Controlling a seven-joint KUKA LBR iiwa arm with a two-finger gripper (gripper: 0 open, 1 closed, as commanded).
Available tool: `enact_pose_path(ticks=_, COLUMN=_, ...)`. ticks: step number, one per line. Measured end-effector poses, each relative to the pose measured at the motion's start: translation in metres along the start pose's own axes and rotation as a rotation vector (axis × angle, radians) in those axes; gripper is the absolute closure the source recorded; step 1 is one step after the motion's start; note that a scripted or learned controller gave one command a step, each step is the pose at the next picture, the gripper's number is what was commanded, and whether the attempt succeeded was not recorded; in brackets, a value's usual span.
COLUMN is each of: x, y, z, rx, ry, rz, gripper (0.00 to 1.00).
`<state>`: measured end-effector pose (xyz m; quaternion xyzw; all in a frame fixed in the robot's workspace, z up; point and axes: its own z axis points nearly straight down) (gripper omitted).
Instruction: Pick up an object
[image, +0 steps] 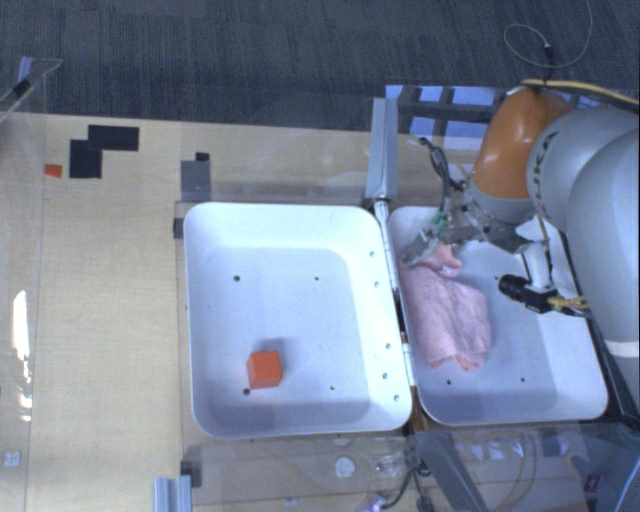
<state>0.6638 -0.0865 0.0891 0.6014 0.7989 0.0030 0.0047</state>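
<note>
gripper (432, 243) sits low at the far end of the pink cloth (448, 315) in the right bin (560, 400); whether it pinches the fabric i cannot tell. cloth lies flat, so lifting remains.

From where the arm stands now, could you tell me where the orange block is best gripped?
Probably straight down from above, fingers closing across two opposite flat sides of the orange block. It sits flat and alone on the left bin's floor, away from the walls.
</note>
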Motion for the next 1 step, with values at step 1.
enact_pose_path(ticks=1, x=0.0008, y=0.0035, z=-0.0139, rx=-0.01, ry=-0.002, rz=-0.003, gripper=1.0)
